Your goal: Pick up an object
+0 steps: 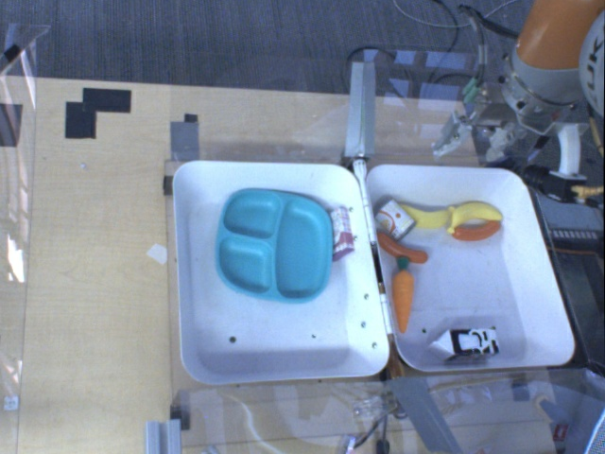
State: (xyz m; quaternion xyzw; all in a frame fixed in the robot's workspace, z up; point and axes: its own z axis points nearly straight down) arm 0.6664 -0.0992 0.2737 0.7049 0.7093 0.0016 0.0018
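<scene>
One black-white toy (472, 341), one carrot (403, 294), one banana (437, 218), one blue plate (275, 244).

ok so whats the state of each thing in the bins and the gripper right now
blue plate: flat, right way up, left bin
small packet: at the plate's right edge
carrot: lying flat, right bin
banana: lying flat, right bin
black and white toy: near the right bin's front edge
gripper: above the right bin's far rim, holding nothing visible
</scene>
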